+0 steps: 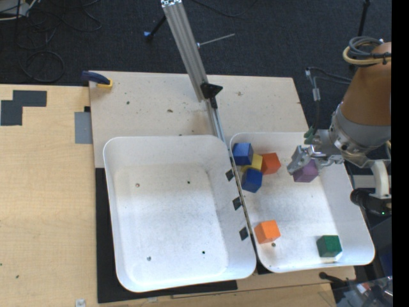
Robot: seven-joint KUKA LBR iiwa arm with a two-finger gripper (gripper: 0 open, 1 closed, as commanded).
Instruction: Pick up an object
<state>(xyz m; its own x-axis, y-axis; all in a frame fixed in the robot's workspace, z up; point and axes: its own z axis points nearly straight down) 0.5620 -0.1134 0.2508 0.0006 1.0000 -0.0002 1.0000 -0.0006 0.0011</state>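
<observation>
The claw (pixel 303 164) sits at about 3 o'clock in the right bin (pixel 358 251), its fingers closed around the purple block (pixel 307 171) — but only the block's top seems pinched, so I think it could slip and drop back down when the arm lifts.

Your arm (pixel 367 101) reaches in from the right, orange band above the grey wrist, angled down and leftward. Your pincer (pixel 301 163) hangs low, its metal fingers (pixel 298 158) pointing down-left.
</observation>
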